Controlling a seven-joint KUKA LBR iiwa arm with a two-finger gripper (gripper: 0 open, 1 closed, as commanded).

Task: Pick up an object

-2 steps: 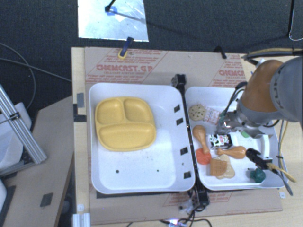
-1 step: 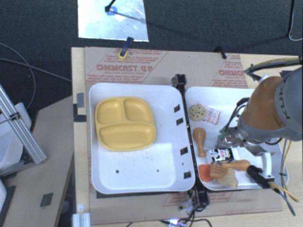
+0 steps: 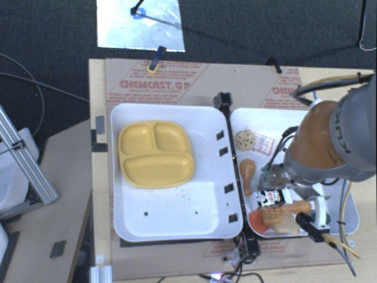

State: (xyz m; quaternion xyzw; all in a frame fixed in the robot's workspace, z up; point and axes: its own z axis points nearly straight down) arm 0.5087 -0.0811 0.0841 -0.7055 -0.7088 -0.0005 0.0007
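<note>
1. A single camera is mounted above the bench and looks down on it at a slant.
2. The frame takes in both white bins side by side: the left bin lies near the centre, the right bin toward the right edge.
3. The far bench edge runs across the upper part of the frame; dark floor lies beyond it.
4. The arm enters from the right and covers part of the right bin.
5. The distance is moderate: the full bench width and adjacent floor fit in the frame.
</note>
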